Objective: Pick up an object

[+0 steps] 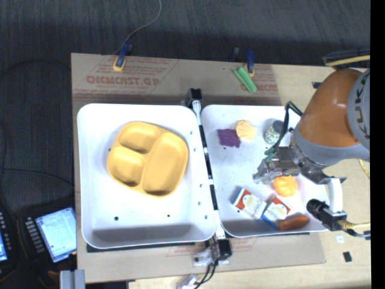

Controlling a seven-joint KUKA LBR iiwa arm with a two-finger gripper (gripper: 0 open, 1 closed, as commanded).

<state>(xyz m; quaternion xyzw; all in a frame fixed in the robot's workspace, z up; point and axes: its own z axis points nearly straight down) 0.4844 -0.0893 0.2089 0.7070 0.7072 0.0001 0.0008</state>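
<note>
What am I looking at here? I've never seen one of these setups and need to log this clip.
This is one picture from a camera fixed above a bench, looking down at a slant. The grey and orange shape at the right is a robot arm that a program steers; its job is to pick something up. At its end is the hand, low over the right bin, just above an orange piece. I cannot tell whether it holds anything.

Two shallow white bins sit side by side on a cardboard sheet. The left bin holds a yellow three-part tray. The right bin holds small toys: a purple piece, a yellow shell shape, two small cartons and a sausage near the front edge.
</note>
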